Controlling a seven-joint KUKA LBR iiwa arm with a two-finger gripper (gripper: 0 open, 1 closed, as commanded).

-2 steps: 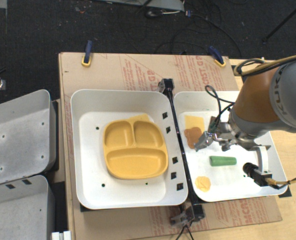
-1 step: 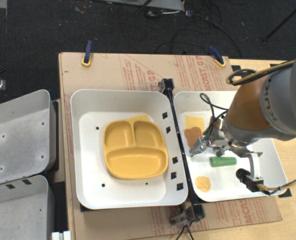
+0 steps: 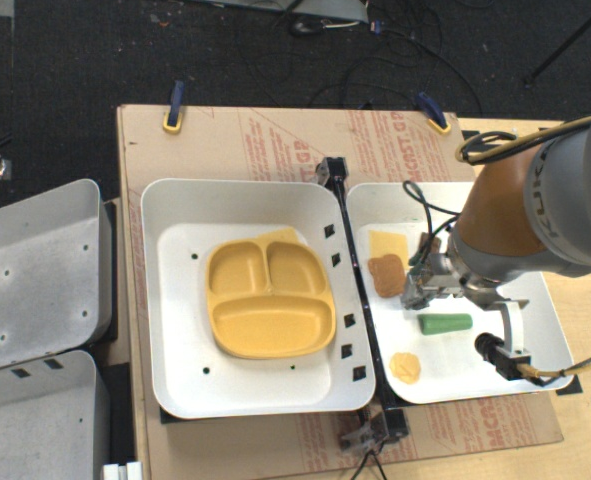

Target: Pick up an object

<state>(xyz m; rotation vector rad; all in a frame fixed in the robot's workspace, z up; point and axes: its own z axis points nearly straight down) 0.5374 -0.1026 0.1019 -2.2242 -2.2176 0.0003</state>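
Now the claw (image 3: 422, 296) hovers just above the green block (image 3: 445, 322).

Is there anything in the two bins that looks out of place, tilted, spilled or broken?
Nothing stands out. The yellow divided tray lies flat in the left bin. In the right bin, the yellow slice, brown piece, green block and small orange piece lie loose and look intact.

— We see even, bright overhead light; the two shallow white plastic bins (image 3: 165, 268) nearly glare.
— We agree: shadows soft, dark floor dim, focus slightly soft throughout.
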